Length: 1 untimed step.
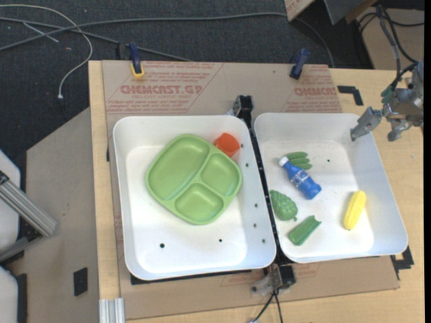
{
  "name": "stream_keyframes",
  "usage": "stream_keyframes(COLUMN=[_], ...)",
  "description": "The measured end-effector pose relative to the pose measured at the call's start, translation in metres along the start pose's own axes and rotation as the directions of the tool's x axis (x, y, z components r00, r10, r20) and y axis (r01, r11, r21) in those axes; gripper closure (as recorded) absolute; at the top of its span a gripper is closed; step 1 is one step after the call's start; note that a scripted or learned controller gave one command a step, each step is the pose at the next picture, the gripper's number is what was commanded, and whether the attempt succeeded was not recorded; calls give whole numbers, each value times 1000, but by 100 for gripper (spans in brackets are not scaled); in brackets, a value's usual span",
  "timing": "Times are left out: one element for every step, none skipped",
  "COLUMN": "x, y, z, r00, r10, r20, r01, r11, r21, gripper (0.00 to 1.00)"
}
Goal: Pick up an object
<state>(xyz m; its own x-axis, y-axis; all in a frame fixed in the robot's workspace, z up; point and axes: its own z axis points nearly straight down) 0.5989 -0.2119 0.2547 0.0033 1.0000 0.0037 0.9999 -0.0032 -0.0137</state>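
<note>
Bottle (300,177): blue, white-capped, lying in right bin (377,180).
Gripper (378,128): fingers spread wide, empty, above bin's far-right corner.

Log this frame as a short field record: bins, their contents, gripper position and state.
left bin: green divided plate, orange item touching the plate's far edge
right bin: blue bottle, small green piece just behind it, bumpy green item, green pod, yellow corn-like piece
gripper: above the right bin's far right corner, fingers spread, nothing between them
task status: no object picked up yet
</note>
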Motion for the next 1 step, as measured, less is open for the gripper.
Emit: stream_keyframes(x=[1], y=[2], z=[-8], r00=[1000], r10=[-4], r20=[3], r01=[4], r11=[1000], r21=[-13], gripper=[0])
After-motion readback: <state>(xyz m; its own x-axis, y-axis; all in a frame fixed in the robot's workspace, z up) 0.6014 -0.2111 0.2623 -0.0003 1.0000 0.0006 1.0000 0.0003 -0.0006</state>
